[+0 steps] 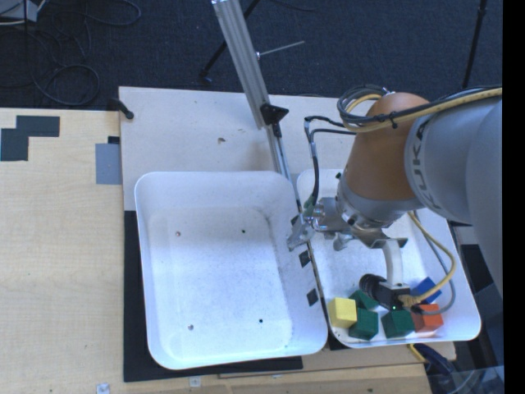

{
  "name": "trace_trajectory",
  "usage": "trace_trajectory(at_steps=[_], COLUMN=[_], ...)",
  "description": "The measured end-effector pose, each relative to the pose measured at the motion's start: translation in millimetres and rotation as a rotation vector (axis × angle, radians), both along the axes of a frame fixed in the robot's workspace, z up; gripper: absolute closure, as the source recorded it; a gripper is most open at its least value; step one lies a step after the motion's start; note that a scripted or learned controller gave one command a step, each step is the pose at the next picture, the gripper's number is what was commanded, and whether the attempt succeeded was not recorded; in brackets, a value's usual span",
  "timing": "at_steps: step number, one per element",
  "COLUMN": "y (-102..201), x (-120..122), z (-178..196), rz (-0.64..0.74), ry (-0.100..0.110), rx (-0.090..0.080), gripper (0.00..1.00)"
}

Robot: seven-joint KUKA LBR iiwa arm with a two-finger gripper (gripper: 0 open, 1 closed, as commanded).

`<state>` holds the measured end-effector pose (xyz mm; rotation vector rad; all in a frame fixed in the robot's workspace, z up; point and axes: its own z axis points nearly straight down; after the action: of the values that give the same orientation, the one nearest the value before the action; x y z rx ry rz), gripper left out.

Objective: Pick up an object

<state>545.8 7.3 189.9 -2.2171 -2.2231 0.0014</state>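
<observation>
- Gripper [353, 233] hangs below the orange band of the arm [459, 162]. It is over the middle of the right-hand bin [455, 332], close to the rim that bin shares with the left-hand bin [143, 197].
- I cannot tell whether the gripper is wide or narrow, because the wrist covers it from this angle.
- Several small blocks lie bunched in the near corner of the right-hand bin. They are nearer the viewer than the gripper and apart from it.
- At the left end of the bunch is a yellow block [343, 310], touching a green block [366, 325] just to its right.
- A second green block [398, 323] sits beside an orange block [427, 319], which is closest to that bin's right rim.
- Just behind the orange block lies a blue block [424, 286].
- The white floor of the left-hand bin shows a few dark specks.
- A metal rail [246, 64] slants from the top of the view down toward the far rims of the bins, with a black clamp [273, 113] on it.
- To the left is a wooden bench top [57, 245] with grey patches.
</observation>
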Motion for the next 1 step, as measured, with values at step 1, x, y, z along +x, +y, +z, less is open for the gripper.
trace_trajectory(at_steps=[1], y=[-3.3], x=[-1.5], z=[9.3], rz=[-0.007], ry=[0.005], rx=[0.000], gripper=[1.00])
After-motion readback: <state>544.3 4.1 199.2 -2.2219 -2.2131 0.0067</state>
